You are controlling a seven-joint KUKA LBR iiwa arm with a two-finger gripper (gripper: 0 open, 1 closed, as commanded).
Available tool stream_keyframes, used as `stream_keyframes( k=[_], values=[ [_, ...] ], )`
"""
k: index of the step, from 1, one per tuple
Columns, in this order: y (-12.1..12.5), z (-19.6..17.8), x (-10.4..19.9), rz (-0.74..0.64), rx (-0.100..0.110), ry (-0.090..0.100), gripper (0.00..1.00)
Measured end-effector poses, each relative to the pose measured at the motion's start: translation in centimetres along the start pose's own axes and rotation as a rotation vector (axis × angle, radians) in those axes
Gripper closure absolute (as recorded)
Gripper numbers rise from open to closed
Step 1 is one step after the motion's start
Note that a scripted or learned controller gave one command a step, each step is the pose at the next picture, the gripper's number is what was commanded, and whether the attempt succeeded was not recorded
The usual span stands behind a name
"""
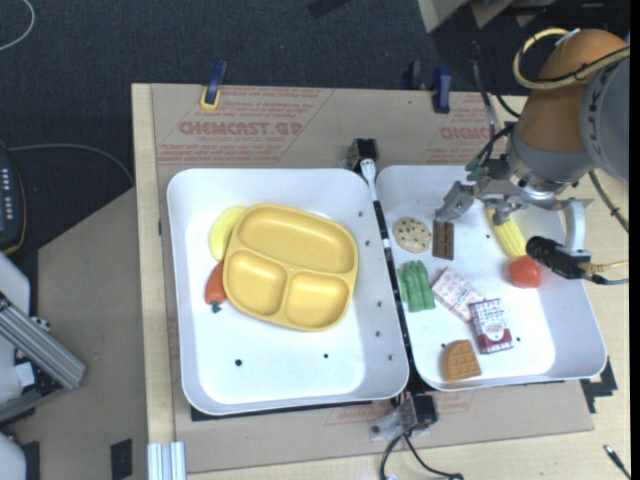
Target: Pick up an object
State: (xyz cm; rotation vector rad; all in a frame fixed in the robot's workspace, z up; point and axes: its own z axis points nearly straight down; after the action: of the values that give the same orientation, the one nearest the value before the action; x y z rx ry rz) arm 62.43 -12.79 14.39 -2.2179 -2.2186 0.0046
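Right bin [590, 353], upper half: pincer [478, 196] above corn cob [509, 232], finger state cannot be told, nothing seen held; corn cob lies beside tomato [525, 271]; advice: centre over cob, descend straight, avoid nudging chocolate bar [444, 239].

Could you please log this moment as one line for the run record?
arm: above right bin | gripper: near corn cob | tomato: in bin | held: nothing seen

Grey arm [610, 118], orange band [568, 88], yellow cable loop [545, 53], metal hand [490, 193]
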Motion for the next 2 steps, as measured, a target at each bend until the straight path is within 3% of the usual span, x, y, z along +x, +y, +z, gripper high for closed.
stream_keyframes(
  k=[1, 2],
  values=[
    [-0.1, 5.3, 0.1, 0.000, 0.001, 0.000, 0.00],
    [0.1, 3.9, 0.1, 0.000, -0.006, -0.001, 1.00]
  ],
)
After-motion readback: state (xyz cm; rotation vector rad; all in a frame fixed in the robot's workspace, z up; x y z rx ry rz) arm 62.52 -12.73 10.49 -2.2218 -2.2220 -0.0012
